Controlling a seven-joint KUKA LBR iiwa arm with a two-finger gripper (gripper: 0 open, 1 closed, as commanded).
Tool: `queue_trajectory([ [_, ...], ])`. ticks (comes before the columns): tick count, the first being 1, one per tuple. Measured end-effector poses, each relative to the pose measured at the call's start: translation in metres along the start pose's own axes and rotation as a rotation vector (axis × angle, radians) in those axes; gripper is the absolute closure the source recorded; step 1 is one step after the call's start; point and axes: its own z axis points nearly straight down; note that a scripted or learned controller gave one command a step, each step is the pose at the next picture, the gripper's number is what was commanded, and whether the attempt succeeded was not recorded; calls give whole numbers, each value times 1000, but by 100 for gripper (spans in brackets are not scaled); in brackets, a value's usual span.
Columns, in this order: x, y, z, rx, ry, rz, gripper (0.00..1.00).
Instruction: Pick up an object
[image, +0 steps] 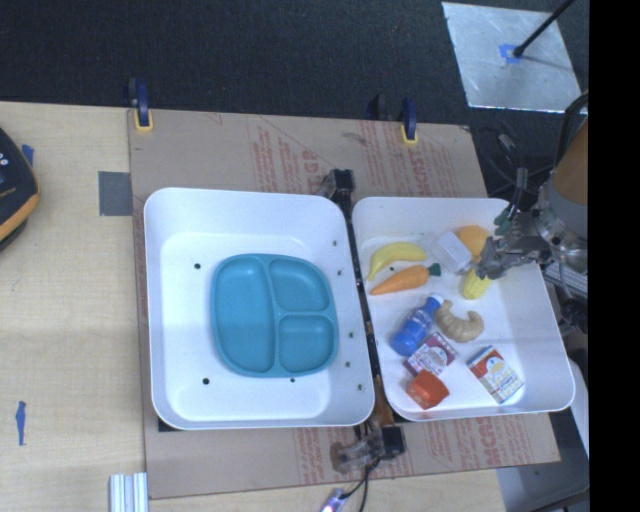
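My gripper (492, 262) hangs over the far right part of the right bin (540, 400), just above a small yellow object (474, 287). An orange piece (472, 239) lies just behind it. Further left lie a yellow banana (396, 256) and an orange carrot (403, 279). A blue bottle (415, 326), a tan croissant-shaped piece (459, 322), a red block (427, 389) and two small cartons (495, 374) sit nearer the front. Nothing visibly sits between the fingers.
The left bin (165, 300) holds a blue divided plate (274, 314). Clamps (408, 120) pin the cardboard sheet at the back. A dark device (12, 185) lies at the bench's far left.
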Motion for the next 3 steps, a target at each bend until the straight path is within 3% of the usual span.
queue_trajectory([
  [1,0,-1,1,2,0,1,0],
  [2,-54,40,124,4,0,0,0],
  [3,-55,41,112,3,-2,-2,100],
])
